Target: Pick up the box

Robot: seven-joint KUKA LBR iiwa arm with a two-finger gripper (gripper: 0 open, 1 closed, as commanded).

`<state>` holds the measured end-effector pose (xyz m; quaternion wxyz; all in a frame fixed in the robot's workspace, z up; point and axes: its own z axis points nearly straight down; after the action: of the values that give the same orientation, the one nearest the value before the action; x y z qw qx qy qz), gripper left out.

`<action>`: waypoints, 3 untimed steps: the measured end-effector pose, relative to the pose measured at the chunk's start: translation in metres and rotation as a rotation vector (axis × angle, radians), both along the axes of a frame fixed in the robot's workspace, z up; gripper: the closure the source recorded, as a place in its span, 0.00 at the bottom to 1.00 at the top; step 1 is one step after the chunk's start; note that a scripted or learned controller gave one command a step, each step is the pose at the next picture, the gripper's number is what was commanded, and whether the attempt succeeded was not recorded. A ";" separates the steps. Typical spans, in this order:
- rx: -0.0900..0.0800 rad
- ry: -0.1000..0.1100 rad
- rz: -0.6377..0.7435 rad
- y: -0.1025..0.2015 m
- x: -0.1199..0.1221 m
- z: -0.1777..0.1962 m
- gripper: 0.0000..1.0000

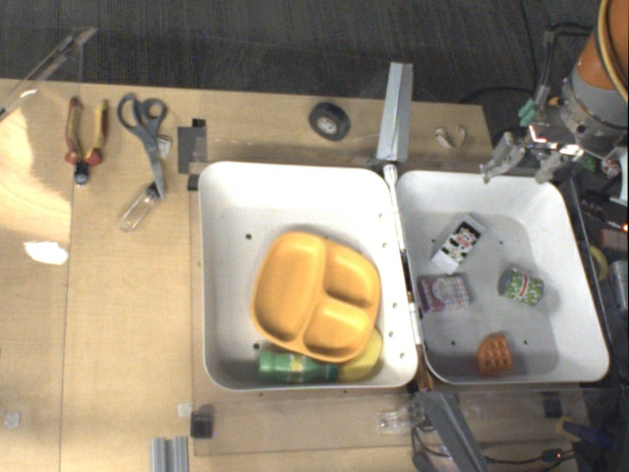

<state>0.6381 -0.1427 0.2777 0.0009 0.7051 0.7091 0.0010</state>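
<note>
A small black-and-white box [458, 244] lies tilted in the upper left part of the right bin [580, 264]. My gripper [517, 168] hangs over the bin's far rim at the upper right, above and to the right of the box and well apart from it. Its two fingers [494, 164] stand spread apart, open, with nothing between them.
Also in the right bin are a purple packet [443, 292], a green can [520, 286] and an orange waffle-like piece [495, 354]. The left bin [226, 264] holds a yellow divided plate [317, 306] over a green can [288, 365]. Scissors [147, 131], pliers [84, 136] and a tape roll [329, 120] lie on the bench.
</note>
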 end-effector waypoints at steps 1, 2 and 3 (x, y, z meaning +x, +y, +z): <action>-0.001 -0.002 0.062 0.040 0.017 -0.186 0.00; -0.007 -0.001 0.268 0.051 0.031 -0.189 0.00; -0.003 -0.006 0.442 0.010 -0.028 -0.154 0.00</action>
<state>0.6100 -0.1323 0.1242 0.0037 0.5326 0.8464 0.0020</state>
